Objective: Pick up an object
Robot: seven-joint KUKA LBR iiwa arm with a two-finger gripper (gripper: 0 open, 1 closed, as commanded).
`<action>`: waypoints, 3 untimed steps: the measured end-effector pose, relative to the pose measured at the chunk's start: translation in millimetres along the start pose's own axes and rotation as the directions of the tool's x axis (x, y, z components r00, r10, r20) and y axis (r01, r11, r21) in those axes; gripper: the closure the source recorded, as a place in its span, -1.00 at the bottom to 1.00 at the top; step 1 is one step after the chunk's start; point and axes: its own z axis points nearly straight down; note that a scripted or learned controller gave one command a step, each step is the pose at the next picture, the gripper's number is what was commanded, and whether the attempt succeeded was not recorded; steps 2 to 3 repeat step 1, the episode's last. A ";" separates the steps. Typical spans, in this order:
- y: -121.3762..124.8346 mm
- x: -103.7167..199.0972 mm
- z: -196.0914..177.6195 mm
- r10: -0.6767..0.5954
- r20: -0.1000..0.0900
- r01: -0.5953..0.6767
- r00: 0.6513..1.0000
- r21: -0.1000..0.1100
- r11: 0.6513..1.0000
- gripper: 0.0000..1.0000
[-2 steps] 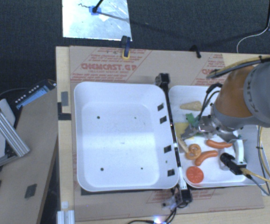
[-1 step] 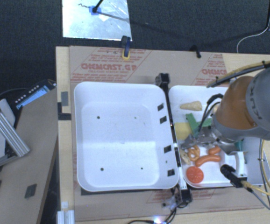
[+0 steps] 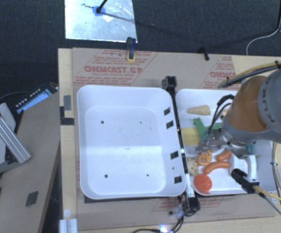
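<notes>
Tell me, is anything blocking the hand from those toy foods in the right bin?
Nothing visible does. The hand hangs just above the pretzel and sausages, with open air between them.

Both bins are showing plain white: the left bin (image 3: 126, 140) with small dark dots on its floor and black clips along its right wall, the right bin (image 3: 257, 176) crowded with coloured food pieces. At the right bin's top edge a pale tan wedge (image 3: 199, 110) is lying; below it a green block (image 3: 200, 127) and a pale yellow block (image 3: 191, 137). Nearer the bottom edge an orange pretzel (image 3: 204, 157), an orange-red sausage (image 3: 215, 167), a speckled beige cracker (image 3: 193, 166) and a red tomato (image 3: 202, 183) are showing. The arm (image 3: 262, 108) is showing grey with an orange band. The board (image 3: 145, 68) under the bins is looking light brown with red lettering.
</notes>
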 end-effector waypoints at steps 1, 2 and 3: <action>-16.5 57.6 -94.5 -0.008 -0.003 0.008 1.000 -0.006 1.000 1.00; -16.5 57.6 -94.5 -0.008 -0.003 0.008 1.000 -0.006 1.000 1.00; -16.5 57.6 -94.5 -0.008 -0.003 0.008 1.000 -0.006 1.000 1.00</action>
